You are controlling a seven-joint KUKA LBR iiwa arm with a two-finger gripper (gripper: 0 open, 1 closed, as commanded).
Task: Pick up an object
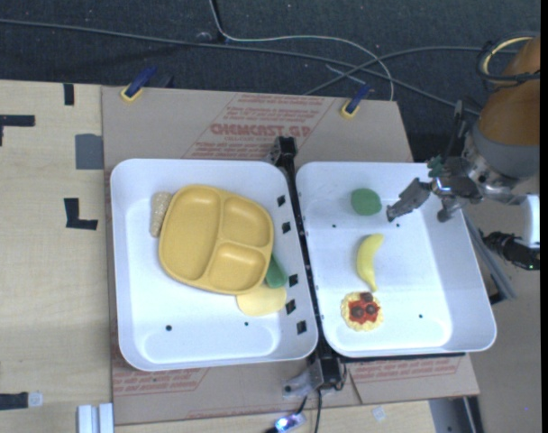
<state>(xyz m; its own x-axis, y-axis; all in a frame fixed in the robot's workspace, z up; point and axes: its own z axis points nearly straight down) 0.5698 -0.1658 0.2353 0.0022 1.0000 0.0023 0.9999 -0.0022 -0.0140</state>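
I see my gripper (425, 200) with fingers spread, holding nothing, over the right bin's (454, 327) far right edge. A yellow banana (369, 259) lies mid-bin, likely light, stiff, smooth plastic; I'd pinch across its narrow middle.

Left white bin (139, 332): yellow divided tray (215, 239), green piece (276, 275) and pale yellow piece (260, 302) at its edge. Right white bin (454, 314): green lump (365, 201), yellow banana (369, 258), yellow tart with red topping (362, 311).
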